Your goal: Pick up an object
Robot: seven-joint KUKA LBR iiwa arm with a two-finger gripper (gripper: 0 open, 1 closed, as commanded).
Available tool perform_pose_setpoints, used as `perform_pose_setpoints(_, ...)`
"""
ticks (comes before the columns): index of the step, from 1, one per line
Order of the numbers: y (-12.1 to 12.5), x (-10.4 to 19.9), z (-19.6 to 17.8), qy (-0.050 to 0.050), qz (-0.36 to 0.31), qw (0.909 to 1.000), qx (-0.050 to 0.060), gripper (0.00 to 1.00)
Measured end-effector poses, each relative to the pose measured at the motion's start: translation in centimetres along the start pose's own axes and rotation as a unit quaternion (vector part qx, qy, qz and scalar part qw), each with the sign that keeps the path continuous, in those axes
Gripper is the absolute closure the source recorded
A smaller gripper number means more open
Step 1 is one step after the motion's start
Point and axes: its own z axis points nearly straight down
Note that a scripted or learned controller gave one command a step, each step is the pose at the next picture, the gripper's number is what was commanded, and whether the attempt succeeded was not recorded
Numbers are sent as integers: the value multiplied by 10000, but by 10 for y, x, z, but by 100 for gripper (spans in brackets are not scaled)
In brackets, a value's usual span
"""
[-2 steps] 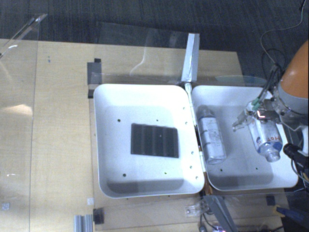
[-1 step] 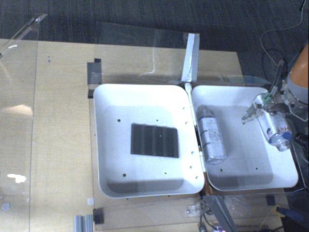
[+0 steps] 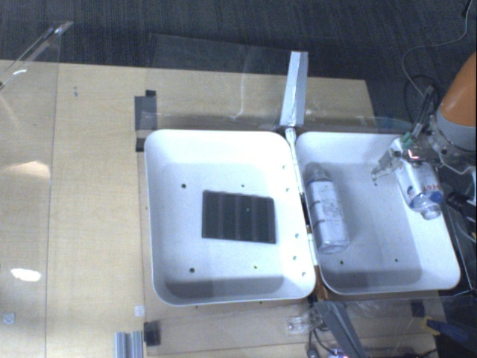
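The pale wooden surface (image 3: 82,222) carries two shallow white plastic bins with rounded corners, set side by side so that their inner rims nearly touch.

The left white bin (image 3: 171,200) holds a flat, dark grey ribbed rectangular pad (image 3: 239,217), lying square at its centre. Its matt, grooved face looks stiff and low, which I judge would give a two-finger grasp little to bite on.

In the right white bin (image 3: 373,267), a silvery, crinkled, foil-wrapped cylindrical bottle (image 3: 326,208) lies on its side along the bin's 9 o'clock wall, neck towards 12 o'clock. It has probably rolled there, since a round body settles against the nearest wall.

At the right bin's 2 o'clock corner the grey arm with its orange band (image 3: 460,110) reaches in. Below its claw (image 3: 406,159) hangs a clear plastic bottle with a bluish end (image 3: 419,189), tilted with its lower end towards 5 o'clock. The bottle's upper end meets the claw, and it seems to hang above the bin floor, so I judge it is likely gripped and lifted. But the meeting point is small and cluttered, and I cannot tell whether the claw is closed on it or open. A thin, pale metallic part sticks out from the claw towards 8 o'clock.

The clear bottle looks smooth and light; a grip at one end would let it swing or slip.
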Motion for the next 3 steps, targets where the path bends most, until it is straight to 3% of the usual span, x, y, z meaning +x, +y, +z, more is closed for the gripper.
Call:
perform_pose_setpoints(1,4,0,-4,-4,-163,9999,0,0)
perform_pose_setpoints(2,24,-1,80,-13,-790,9969,-26,0)
perform_pose_setpoints(3,23,-1,80,-11,-788,9969,-23,0)
